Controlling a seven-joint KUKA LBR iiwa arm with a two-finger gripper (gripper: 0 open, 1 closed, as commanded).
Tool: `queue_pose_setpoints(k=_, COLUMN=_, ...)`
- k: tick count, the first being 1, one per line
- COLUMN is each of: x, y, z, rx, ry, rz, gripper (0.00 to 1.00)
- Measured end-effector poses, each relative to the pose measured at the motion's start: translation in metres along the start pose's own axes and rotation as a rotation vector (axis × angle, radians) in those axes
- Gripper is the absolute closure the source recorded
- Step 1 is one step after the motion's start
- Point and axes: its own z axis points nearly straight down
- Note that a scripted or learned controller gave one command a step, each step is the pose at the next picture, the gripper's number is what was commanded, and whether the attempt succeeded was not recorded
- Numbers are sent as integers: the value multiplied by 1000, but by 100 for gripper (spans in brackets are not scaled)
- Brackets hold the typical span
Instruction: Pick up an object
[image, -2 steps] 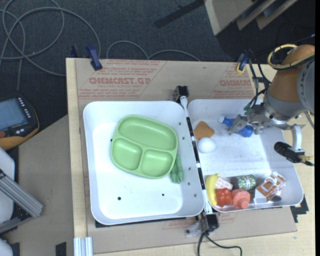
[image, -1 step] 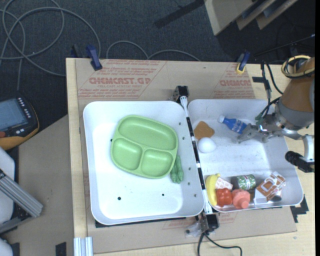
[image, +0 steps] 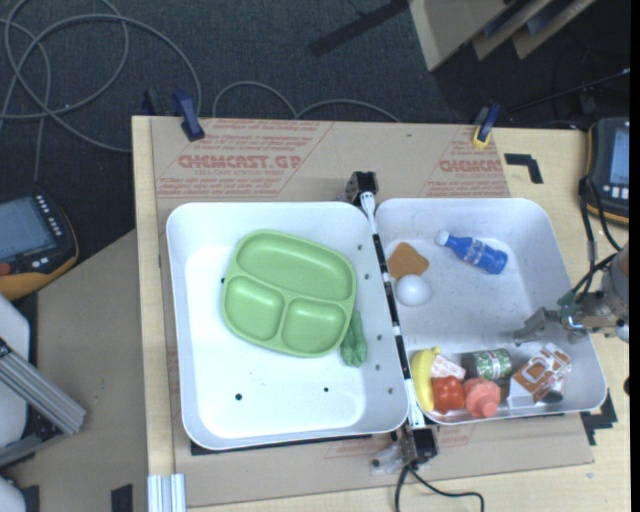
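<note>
Two white bins sit on the bench. We see the claw (image: 548, 325) low at the right bin's (image: 520, 215) right wall, fingers spread, gripping nothing; just beside it lies an orange-and-white packet (image: 545, 372).

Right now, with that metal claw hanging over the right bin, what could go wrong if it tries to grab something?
The gripper sits above tightly packed items: a green can, an orange-white packet and a red toy. It might nudge neighbours or grab two. The white ball could roll away.
</note>
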Motion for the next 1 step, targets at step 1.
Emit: queue_pose_setpoints(k=1, x=84, y=49, z=56, rx=0, ry=2, rz=-4, gripper=0)
